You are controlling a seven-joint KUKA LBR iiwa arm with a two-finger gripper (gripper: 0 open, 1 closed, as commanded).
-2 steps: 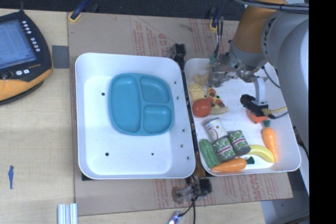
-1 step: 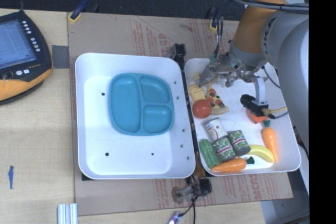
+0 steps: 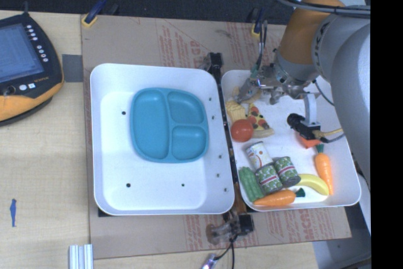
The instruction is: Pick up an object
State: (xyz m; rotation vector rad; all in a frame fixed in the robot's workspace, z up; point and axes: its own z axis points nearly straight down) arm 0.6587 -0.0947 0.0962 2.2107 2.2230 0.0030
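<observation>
A grey KUKA arm's two-finger gripper hangs low over the far left corner of the right-hand shallow white bin, above a crowd of toy food. From this slanted view it cannot be told whether the gripper is open or closed, and nothing is seen held in it.

Just beside and below it lie a pale yellow toy chunk and a flat toy pizza slice. A round red plastic tomato touches the slice close to the bin's left wall. Toward the near edge stand a small white can with a red label and two green-striped cans side by side. A dark green toy vegetable, an orange plastic carrot and a yellow plastic banana line the near edge. A second orange carrot lies by the right wall.

The left-hand white bin carries a blue divided plastic plate at its middle. An orange-and-black teach pendant rests at the bench's left edge.

The step in hand looks like the approach: the gripper is over its pick but no object has been lifted. The likeliest targets are the yellow chunk and the pizza slice, which sit nearest. The next move probably calls for a short straight descent and a firm close. The slice lies flat, so it may be hard to grasp, and the tomato pressed against it could roll or be nudged aside.
</observation>
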